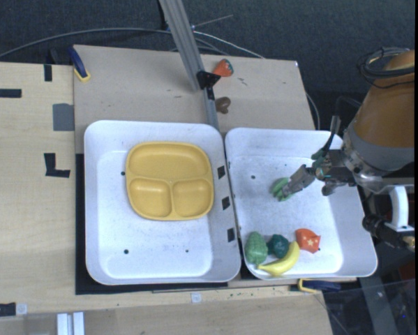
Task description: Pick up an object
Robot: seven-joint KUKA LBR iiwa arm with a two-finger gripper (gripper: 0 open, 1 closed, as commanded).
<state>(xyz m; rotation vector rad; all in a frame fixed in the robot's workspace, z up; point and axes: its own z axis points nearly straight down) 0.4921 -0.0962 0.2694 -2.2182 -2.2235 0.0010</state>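
Observation:
In the right bin (334, 152), my gripper (291, 185) reaches in from the right and points down-left. A small green object (280, 188) sits at its tips, and the fingers (299, 179) look shut on it, just above the bin floor near the middle. Along the front edge of the same bin lie a green vegetable (255, 248), a dark green round piece (278, 245), a yellow banana (284, 262) and a red strawberry-like piece (307, 239).
The left bin (104, 187) holds a yellow divided plate (170, 180). A grey pole (184, 30) slants over the bench's back. The arm's body (386, 131) stands at the right bin's right rim.

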